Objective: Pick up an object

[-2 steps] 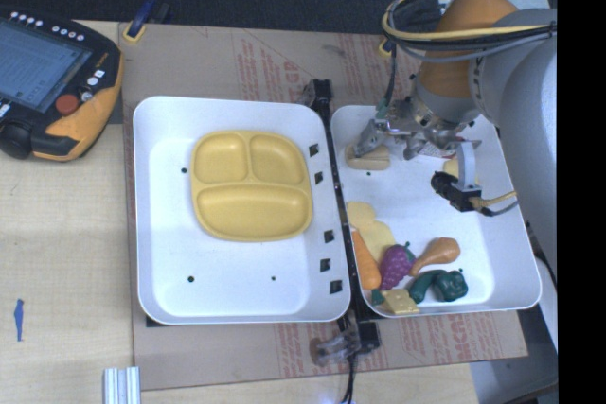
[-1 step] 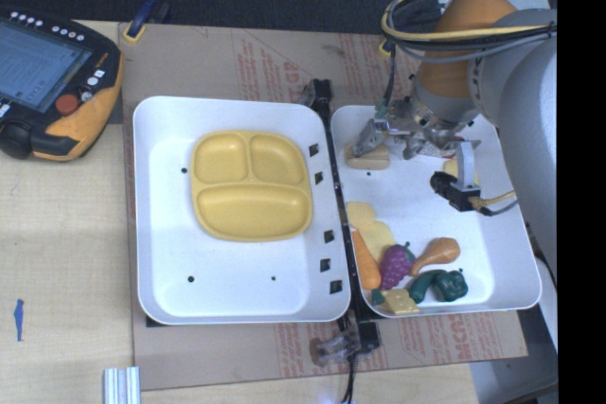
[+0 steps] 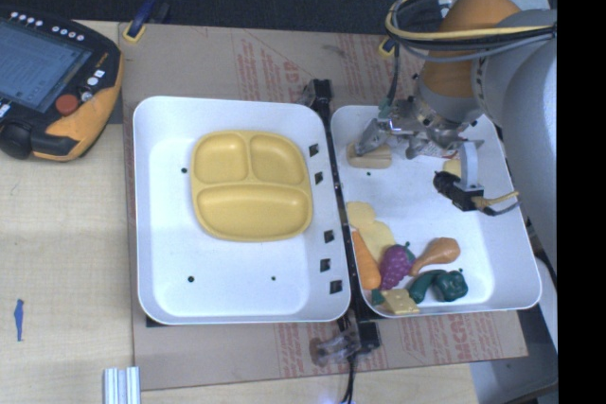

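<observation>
The right bin holds several toy foods along its near side: a pale yellow piece, an orange carrot, purple grapes, a tan drumstick, a dark green vegetable and a small yellow cracker. At the bin's far left corner lies a tan block. My gripper hangs low over that corner, right above the tan block and perhaps touching it. The wrist's metal parts hide how it meets the block.
A yellow divided plate lies in the left bin. A teach pendant rests on the bench at the far left. The arm's grey body and orange band cover the right bin's far right part.
</observation>
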